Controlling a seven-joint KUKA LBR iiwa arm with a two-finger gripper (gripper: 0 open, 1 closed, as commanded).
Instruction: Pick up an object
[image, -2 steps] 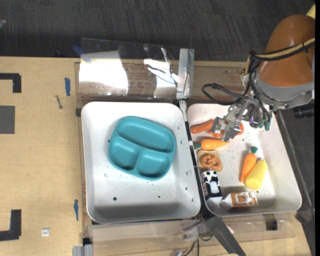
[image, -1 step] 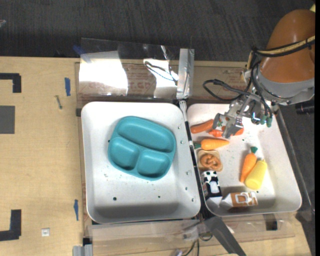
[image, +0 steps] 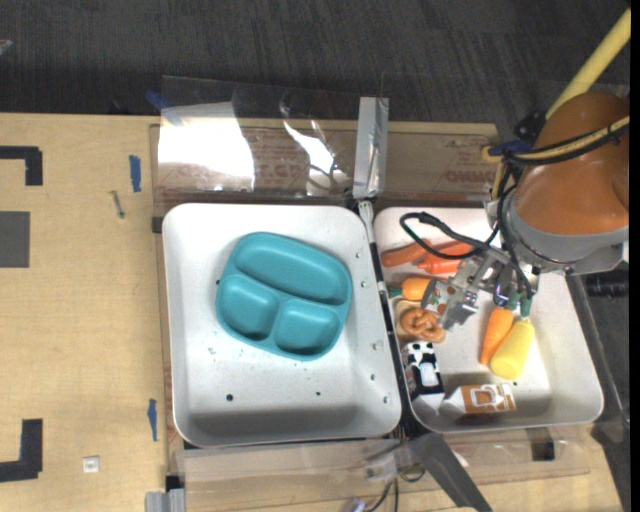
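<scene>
Two bins | right bin (image: 580, 395) crowded: carrot (image: 493, 333), pretzel (image: 418, 322) | gripper (image: 462, 300) low among them, grip state unreadable | left bin (image: 195, 380) holds your teal tray (image: 283, 293)

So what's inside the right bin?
The right bin holds a carrot, a yellow piece, a pretzel-shaped toy, a black-and-white item and a small box. The gripper and arm cover whatever lies beneath them.

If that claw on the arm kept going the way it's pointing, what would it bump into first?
Most likely the pretzel-shaped toy lying just below and left of the gripper in the right bin. Depth is hard to judge from above, so it could touch the bin floor beside it instead.
</scene>
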